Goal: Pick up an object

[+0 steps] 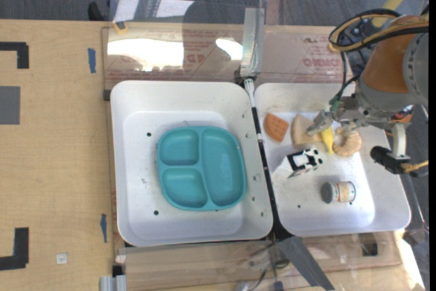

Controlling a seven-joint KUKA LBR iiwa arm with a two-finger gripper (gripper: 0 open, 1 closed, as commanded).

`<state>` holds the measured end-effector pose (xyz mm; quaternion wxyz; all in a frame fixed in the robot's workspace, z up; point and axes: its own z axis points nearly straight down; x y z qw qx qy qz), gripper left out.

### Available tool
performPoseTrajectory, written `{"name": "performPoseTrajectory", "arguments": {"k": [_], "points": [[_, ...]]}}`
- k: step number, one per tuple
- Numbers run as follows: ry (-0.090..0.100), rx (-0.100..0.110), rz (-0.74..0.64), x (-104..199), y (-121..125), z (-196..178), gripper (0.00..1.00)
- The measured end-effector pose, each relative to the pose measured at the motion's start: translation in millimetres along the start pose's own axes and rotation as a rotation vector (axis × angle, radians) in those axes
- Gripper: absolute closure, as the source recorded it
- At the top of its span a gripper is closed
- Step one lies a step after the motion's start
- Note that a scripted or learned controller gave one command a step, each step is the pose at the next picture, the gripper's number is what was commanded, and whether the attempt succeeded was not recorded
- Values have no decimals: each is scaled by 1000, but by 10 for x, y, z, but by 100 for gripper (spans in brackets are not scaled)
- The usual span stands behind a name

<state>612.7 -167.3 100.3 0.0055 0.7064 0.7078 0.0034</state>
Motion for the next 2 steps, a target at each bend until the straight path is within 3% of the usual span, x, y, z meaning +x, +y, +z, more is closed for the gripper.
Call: {"name": "performPoseTrajectory", "arguments": {"k": [1, 2], "points": [[0, -6, -1, 7, 22, -123, 100], [6, 4, -8, 1035, 204, -885, 100]]}}
